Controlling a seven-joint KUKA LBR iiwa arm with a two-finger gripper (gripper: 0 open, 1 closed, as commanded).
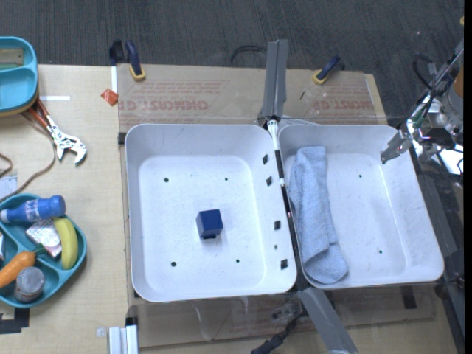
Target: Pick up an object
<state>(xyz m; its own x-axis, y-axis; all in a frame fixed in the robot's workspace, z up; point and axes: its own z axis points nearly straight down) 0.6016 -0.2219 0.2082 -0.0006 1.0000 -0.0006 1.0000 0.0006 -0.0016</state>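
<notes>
red printed lettering is seen on the cardboard sheet (221, 94) that lies under the two white bins, in two patches, one behind each bin. it is viewed upside down and partly washed out by glare; the larger line seems to read "chemcat", but this cannot be confirmed, and the smaller lines cannot be read. no other text can be made out.

Open floor rings the blue block (210, 223); the grey towel (316, 214) crowds the right bin's (398, 271) left side.
</notes>
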